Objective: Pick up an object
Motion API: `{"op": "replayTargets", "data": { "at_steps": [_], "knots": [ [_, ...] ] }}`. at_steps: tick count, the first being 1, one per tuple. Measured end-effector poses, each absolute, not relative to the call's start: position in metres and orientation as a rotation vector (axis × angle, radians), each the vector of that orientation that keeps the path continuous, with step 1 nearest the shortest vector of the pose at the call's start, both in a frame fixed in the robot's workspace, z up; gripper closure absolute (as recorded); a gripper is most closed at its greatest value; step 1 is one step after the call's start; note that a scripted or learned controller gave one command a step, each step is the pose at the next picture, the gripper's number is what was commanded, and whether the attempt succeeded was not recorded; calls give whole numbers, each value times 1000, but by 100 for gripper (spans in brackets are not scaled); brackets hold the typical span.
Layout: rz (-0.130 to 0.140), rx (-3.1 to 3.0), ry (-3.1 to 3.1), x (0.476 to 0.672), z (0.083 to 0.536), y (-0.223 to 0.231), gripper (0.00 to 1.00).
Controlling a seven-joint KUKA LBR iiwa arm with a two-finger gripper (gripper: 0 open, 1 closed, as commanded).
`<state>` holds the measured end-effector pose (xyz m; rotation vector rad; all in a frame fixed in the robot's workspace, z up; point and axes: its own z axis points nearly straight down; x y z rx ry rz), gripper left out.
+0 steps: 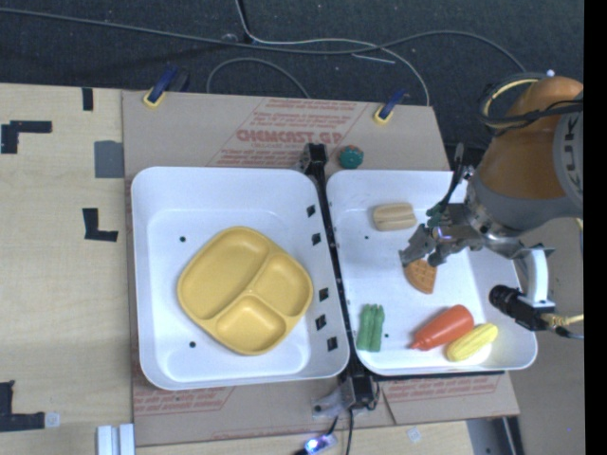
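You see tool [424, 251] low in right bin [493, 356], touching orange snack [421, 276]. Grip unclear. Lift not done.

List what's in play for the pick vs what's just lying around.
In play:
end effector
orange wedge just below it
right bin

Lying around:
tan roll
green item
carrot
yellow piece
yellow divided plate, left bin
teal ball, outside the bins

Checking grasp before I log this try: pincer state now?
Pincer: low in the right bin, right over the orange wedge-shaped piece. Open or shut cannot be told from this view, so no confirmed hold.
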<state>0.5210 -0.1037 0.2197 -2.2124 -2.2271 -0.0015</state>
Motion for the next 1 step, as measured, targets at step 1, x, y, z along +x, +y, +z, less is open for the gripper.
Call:
{"op": "replayTargets", "data": {
  "at_steps": [1],
  "knots": [
    [-2, -2212, -2229, 521, 228, -46, 100]
  ]
}}
